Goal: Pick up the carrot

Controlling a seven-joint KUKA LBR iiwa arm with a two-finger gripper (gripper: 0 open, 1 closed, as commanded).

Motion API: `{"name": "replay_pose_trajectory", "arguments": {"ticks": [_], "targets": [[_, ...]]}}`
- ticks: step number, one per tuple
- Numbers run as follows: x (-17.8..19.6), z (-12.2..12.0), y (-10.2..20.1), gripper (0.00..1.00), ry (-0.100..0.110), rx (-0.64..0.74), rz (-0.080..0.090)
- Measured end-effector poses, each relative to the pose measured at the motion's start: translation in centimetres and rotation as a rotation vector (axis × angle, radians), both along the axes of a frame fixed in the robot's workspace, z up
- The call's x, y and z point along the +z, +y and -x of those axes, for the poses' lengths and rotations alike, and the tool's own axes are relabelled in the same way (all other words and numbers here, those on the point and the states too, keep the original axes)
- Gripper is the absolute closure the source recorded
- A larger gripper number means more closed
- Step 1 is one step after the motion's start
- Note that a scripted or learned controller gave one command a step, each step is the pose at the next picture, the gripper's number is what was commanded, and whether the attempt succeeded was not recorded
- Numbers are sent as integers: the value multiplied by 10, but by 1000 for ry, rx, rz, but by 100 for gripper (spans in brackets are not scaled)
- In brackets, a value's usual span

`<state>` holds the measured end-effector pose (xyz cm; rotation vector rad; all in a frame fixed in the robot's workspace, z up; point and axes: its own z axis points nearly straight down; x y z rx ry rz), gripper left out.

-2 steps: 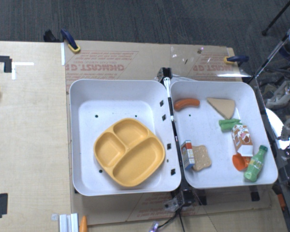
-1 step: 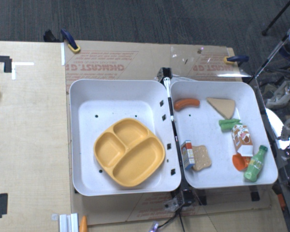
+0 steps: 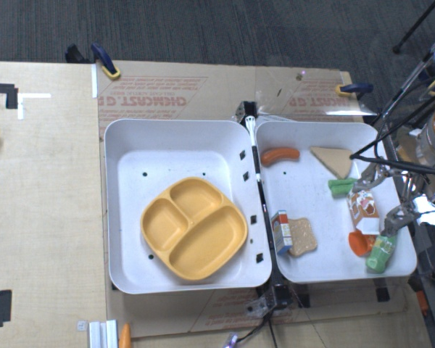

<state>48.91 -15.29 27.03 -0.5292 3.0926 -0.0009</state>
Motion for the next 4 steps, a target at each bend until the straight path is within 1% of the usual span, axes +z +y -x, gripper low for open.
{"name": "replay_pose_trajectory", "arguments": {"ticks": [1, 2, 3, 4], "targets": [[-78, -18, 77, 0, 1, 335, -1], [-78, -16, 160, 0, -1, 255, -1], [-78, -16, 153, 0, -2, 696, 1], [38, 8, 185, 0, -4, 817, 1]]}}
